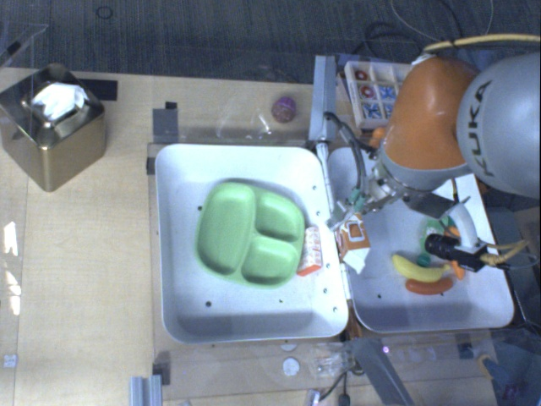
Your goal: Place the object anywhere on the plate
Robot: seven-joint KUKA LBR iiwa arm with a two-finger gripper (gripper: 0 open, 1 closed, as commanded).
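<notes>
Green three-compartment plate (251,233) lies in the middle of the left bin (182,311). A small red-and-white packet (310,252) rests against the plate's right rim, near that bin's right wall. The pincer (355,203) hangs over the left edge of the right bin (473,315) (its state cannot be told). A banana (416,268) and sausage (429,287) lie near that bin's front edge.
</notes>
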